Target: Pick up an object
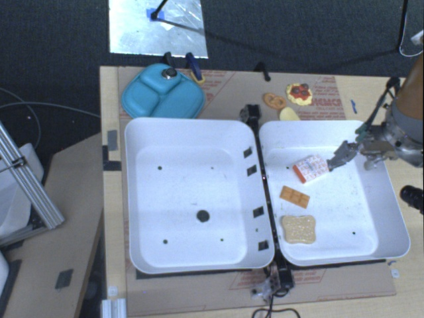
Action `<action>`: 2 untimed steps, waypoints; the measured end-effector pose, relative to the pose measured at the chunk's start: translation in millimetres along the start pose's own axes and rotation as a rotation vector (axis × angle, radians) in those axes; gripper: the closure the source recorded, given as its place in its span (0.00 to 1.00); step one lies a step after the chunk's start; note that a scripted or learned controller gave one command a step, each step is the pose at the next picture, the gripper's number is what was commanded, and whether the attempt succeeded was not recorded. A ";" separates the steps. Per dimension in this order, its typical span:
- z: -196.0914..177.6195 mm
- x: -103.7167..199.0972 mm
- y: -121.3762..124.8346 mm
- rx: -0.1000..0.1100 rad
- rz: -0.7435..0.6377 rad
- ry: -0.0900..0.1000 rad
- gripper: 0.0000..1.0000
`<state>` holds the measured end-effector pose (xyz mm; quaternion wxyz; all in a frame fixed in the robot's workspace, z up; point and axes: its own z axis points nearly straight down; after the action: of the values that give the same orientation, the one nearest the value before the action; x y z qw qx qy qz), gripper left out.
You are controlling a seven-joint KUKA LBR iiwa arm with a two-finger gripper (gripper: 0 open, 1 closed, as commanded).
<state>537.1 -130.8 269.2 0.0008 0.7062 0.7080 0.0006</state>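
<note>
The right-hand shallow white plastic bin [371,244] held three items. The red-and-white rectangular carton [311,168] lay in the bin's upper middle, long axis tilted, right end higher. The grey two-finger gripper [342,156] stood just beside that right end; whether its fingers were apart or together could not be determined. Below the carton lay a beige toast slice [299,228] and an orange wafer [295,196].

Even overhead light, soft shadows, glare on white bins [192,128], slightly soft focus
</note>
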 end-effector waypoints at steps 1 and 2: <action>145.9 17.8 -5.2 0.014 0.000 0.004 0.00; 185.3 36.6 59.2 -0.003 -0.005 -0.001 0.00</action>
<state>596.6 -94.1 84.0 0.0023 0.7044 0.7098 0.0015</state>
